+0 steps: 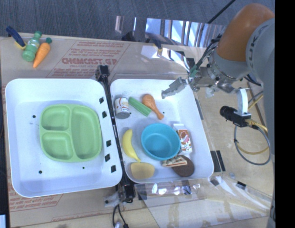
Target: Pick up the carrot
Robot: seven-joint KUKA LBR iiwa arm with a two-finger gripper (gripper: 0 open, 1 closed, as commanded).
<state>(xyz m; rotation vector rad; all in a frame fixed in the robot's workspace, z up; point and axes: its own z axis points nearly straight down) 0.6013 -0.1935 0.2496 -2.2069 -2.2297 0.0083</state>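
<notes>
1. Green sectioned plastic plate (70,132) in left white bin (14,127).
2. Right white bin (197,122): blue plastic bowl (160,141) mid; yellow toy banana (130,145) to its left; small tin can (121,107) far-left corner.
3. Orange toy carrot (42,54) on desk (80,61) behind left bin, w/ green toy bottle (31,47) touching its left.

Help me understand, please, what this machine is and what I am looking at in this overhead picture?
One camera looks down at a slant on a bench. The grey robot arm with an orange band reaches in from the right; its end effector hangs over the right white bin. That bin holds toy food: a blue bowl, yellow banana, small tin can, green vegetable stick and drumstick. The left white bin holds a green divided plate. The orange toy carrot lies outside both bins, top left.
</notes>
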